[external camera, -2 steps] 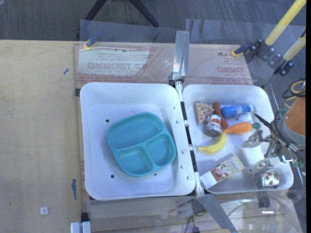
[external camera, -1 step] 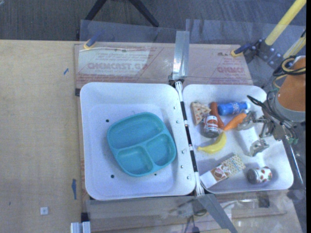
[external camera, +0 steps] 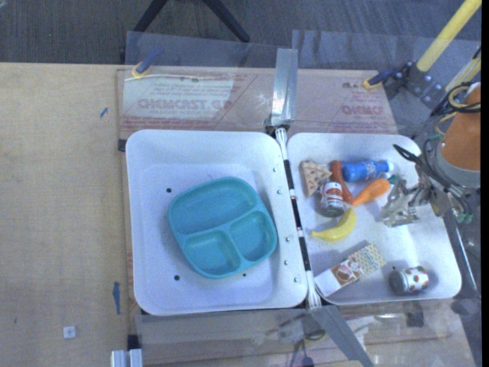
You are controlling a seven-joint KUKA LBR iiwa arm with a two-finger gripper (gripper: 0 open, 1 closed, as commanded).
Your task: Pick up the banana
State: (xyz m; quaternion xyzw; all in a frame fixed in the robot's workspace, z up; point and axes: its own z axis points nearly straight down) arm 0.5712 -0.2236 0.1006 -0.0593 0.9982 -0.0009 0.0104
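Observation:
The yellow banana [external camera: 337, 228] lies curved on the floor of the right bin [external camera: 435, 251], left of centre, just below a small can [external camera: 331, 198]. My gripper [external camera: 400, 206] hangs over the right part of that bin, well to the right of the banana and apart from it. Nothing shows between its fingers. An orange carrot [external camera: 370, 192] lies between the gripper and the can.
The left bin [external camera: 145, 205] holds a teal divided plate [external camera: 222, 226]. In the right bin also lie a pizza slice [external camera: 313, 176], a blue bottle [external camera: 365, 170], a flat printed box [external camera: 351, 268] and a small tin [external camera: 408, 279]. The arm's orange band [external camera: 464, 140] sits at the right edge.

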